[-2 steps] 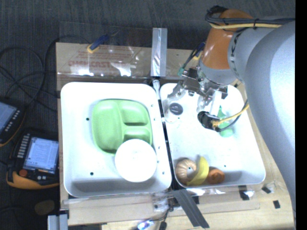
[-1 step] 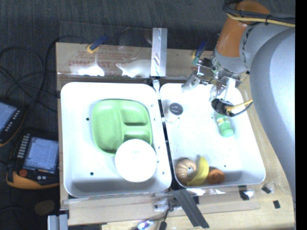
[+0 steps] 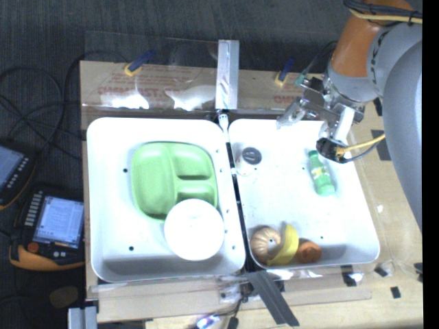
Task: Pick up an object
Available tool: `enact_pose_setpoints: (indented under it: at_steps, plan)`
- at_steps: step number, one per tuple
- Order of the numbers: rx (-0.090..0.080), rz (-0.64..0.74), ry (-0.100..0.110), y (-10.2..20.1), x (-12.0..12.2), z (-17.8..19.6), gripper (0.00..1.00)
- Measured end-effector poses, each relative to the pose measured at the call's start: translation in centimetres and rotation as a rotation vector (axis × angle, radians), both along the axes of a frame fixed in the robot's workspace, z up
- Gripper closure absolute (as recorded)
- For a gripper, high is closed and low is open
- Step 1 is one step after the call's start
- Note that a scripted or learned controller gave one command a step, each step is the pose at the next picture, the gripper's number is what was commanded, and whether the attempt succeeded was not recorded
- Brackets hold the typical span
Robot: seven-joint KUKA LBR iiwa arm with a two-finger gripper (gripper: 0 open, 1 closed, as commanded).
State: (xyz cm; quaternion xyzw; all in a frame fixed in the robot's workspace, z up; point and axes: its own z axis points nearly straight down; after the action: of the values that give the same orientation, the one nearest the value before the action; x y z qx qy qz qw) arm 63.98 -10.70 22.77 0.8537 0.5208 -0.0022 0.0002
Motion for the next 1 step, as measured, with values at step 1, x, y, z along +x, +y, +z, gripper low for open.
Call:
enact_pose_setpoints:
  at_steps: [1]
  plan:
    - [-0.001, 0.047, 0.002, -5.67, 1.68, -10.91, 0.0]
